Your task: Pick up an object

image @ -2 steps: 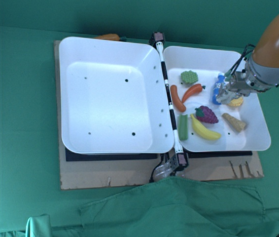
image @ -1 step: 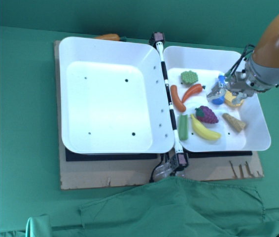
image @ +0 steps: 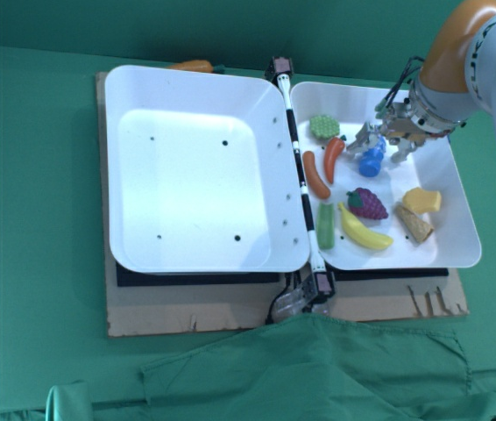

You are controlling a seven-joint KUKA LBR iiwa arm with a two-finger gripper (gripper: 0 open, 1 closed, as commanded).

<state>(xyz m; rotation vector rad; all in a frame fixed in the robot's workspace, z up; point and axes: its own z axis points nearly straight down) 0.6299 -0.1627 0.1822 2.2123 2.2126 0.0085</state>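
No writing is showing anywhere as the gripper point(image: 378, 140) is hovering, jaws spread, around one blue toy point(image: 372, 160) among eight toys lying in the right bin point(image: 458, 235).

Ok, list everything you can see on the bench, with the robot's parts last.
Left bin: 1, white, left half of the bench.
Right bin: 1, white, beside it.
Round bumpy toy: 1, green, right bin, far left.
Chilli: 1, red, below it.
Sausage: 1, orange-red, beside the divider.
Cucumber: 1, green, near left.
Banana: 1, yellow, near edge.
Grapes: 1, purple, centre.
Blue toy: 1, under the gripper.
Yellow toy: 1, right side.
Cone: 1, tan, below it.
Orange object: 1, behind the left bin.
Cloth: 1, green, front.
Gripper: 1, grey, over the blue toy.
Arm: 1, grey with an orange band.
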